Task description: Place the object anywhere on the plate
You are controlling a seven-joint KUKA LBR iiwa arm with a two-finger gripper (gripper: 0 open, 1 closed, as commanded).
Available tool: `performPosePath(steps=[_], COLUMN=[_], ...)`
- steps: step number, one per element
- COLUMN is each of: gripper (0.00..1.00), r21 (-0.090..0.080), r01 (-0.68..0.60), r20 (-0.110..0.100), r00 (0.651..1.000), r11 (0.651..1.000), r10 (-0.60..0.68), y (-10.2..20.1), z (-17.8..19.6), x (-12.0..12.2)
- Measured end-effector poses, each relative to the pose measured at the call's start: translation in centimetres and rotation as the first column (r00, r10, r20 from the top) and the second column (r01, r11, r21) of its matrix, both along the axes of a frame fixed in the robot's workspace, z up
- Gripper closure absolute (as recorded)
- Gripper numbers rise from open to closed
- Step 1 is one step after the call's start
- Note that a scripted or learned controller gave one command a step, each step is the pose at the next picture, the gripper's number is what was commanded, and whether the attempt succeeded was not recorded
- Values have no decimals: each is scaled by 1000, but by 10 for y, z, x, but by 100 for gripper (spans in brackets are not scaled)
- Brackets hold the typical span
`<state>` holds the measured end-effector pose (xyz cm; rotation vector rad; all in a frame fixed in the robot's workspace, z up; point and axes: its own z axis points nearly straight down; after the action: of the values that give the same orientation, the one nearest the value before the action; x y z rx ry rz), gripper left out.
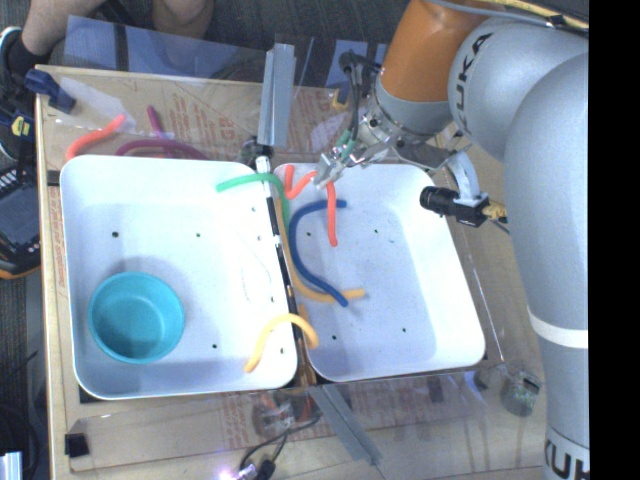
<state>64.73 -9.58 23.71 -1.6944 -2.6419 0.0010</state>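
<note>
Gripper (pixel 335 164) poised at the far rim of the right bin (pixel 440 318), finger state impossible to call.

Tip low over the tangle: orange strip (pixel 331 213) just below, blue strip (pixel 305 258) curling beside it, green strip (pixel 250 182) draped over the divider. Easy to snag two at once, or drag one across the rim. Blue plate (pixel 137 315) far off in the left bin (pixel 150 218), near corner. Fingertips lost in wrist clutter; which strip counts as the object, unclear.

Bright, even overhead light whitens both bins (pixel 100 183), shadows stay faint, and the picture looks slightly soft.
</note>
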Motion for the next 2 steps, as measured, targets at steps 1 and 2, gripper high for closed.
performPosePath(steps=[1, 2], gripper=[100, 100], r21=[-1, -1], r01=[-156, -118], r20=[-1, -3], r00=[988, 993], r11=[988, 993], r10=[156, 118], y=[94, 130], z=[22, -32], x=[-17, -121])
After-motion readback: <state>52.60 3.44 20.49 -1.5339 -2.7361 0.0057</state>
